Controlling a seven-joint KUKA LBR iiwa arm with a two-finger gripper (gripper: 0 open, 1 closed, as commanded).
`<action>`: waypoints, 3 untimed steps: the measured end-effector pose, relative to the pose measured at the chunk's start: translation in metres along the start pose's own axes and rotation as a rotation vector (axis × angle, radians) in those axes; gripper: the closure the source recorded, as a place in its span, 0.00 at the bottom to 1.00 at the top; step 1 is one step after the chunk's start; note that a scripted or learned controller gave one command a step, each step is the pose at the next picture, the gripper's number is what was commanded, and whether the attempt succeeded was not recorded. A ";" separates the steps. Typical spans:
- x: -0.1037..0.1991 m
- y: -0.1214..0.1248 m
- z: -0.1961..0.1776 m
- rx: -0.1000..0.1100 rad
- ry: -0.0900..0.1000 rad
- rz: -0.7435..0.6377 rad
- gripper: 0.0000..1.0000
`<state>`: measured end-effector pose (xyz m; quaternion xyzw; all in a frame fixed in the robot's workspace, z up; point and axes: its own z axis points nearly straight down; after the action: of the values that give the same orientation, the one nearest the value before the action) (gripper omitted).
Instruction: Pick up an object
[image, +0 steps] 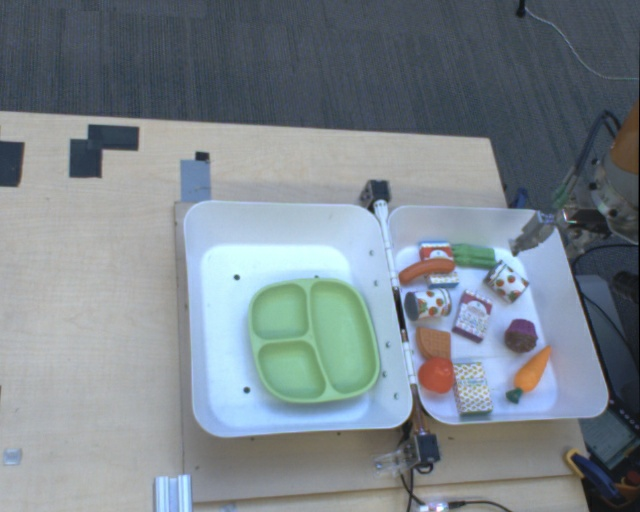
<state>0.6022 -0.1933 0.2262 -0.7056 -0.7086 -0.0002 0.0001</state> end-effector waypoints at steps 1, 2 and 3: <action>0.004 -0.037 0.130 -0.005 -0.002 0.002 0.00; 0.067 -0.105 0.136 -0.023 -0.007 0.006 0.00; 0.070 -0.102 0.125 -0.024 0.002 0.001 1.00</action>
<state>0.4999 -0.1236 0.1008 -0.7060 -0.7081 -0.0093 -0.0075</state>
